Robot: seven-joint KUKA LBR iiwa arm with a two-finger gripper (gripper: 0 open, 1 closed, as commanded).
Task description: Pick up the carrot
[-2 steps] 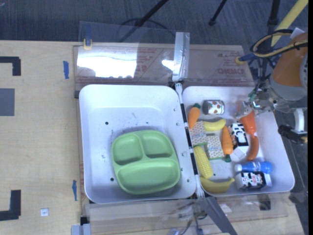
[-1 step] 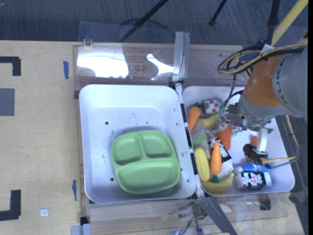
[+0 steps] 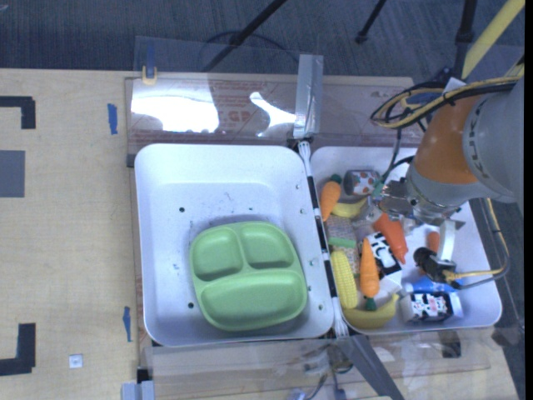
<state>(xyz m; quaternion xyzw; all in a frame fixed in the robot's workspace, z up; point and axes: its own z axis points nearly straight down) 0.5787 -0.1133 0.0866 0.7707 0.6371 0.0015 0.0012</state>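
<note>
Glossy plastic bins (image 3: 166, 182), matt wooden bench (image 3: 67, 223)

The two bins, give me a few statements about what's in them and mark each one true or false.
1. A green plate lies in the left bin. True.
2. The corn lies in the left bin. False: it is in the right bin, along its left wall.
3. More than one carrot is in the right bin. True: one near the top, one beside the corn, one under the end effector.
4. The banana lies on the green plate. False: it is at the right bin's near edge.
</note>
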